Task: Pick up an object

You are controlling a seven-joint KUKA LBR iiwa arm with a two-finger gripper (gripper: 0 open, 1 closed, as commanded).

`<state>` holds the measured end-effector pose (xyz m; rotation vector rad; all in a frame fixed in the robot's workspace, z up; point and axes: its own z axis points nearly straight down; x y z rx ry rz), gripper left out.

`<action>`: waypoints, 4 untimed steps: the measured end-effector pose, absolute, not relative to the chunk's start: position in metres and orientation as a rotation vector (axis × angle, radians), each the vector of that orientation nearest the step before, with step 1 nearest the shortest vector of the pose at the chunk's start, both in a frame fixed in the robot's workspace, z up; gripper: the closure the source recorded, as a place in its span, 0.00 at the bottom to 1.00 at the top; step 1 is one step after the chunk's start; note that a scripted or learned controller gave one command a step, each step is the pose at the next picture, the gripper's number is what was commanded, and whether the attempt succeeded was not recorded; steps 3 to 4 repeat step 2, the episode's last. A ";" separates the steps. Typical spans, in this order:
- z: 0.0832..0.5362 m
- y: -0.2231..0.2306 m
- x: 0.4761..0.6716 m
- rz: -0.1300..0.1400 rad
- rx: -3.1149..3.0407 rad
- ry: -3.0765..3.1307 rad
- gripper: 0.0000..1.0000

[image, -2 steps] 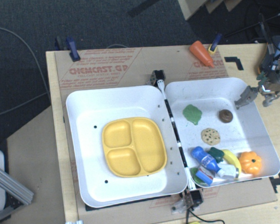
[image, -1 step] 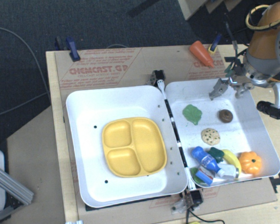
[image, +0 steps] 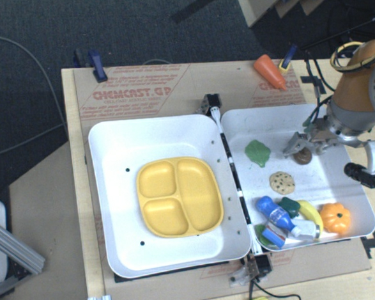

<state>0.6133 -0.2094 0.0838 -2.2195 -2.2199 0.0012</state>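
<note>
The left white plastic bin point(image: 113, 183) held a yellow three-compartment plate point(image: 178, 197), well left of the gripper point(image: 300, 147). In the right white bin point(image: 365, 220), the gripper hung over a small brown round object point(image: 302, 157); its grip could not be told. A green leaf-shaped piece point(image: 258, 153) lay just left, a cookie point(image: 282, 182) below.

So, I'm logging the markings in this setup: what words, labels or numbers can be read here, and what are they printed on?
"CHEMCAST GP", in red on the brown board under the bins, left of the hinge; the last letters are uncertain.
The same red print repeats on the board's right part, too blurred to read.
Finer red lines above and below the big word: too small to read.
The blue bottle in the right bin: no readable label.
</note>
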 end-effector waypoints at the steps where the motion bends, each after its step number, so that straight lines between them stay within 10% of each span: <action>1: 0.095 -0.209 0.615 -0.002 -2.221 -2.224 1.00; 2: 0.133 -0.129 0.632 -0.004 -2.220 -2.224 1.00; 4: 0.133 -0.129 0.632 -0.004 -2.220 -2.224 1.00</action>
